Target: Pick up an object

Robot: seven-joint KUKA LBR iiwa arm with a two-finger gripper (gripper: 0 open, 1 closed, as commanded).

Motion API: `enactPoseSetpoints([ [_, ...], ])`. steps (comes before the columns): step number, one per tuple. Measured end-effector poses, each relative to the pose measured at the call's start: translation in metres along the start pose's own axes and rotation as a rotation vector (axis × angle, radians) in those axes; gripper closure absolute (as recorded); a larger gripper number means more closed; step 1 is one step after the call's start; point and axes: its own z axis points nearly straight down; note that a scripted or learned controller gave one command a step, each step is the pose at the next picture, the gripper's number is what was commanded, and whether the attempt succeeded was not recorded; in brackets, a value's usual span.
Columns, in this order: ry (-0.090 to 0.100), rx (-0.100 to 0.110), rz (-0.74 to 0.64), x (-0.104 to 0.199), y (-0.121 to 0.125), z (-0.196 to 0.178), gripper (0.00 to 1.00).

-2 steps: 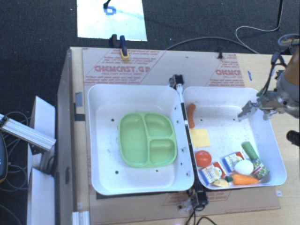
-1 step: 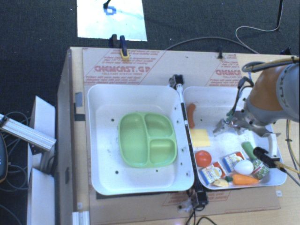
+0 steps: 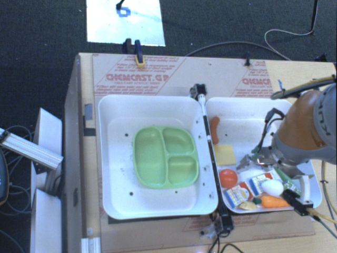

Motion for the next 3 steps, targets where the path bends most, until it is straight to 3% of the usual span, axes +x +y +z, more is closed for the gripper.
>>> enactPoseSetpoints([
  [1, 0.0, 0.0, 0.0, -0.005, -0.012, 0.0, 0.0],
  [2, 0.0, -0.004, -0.001, -0.005, -0.011, -0.011, 1.0],
  [3, -0.002, -0.004, 0.0, -0.046, -0.009, -0.103, 1.0],
])
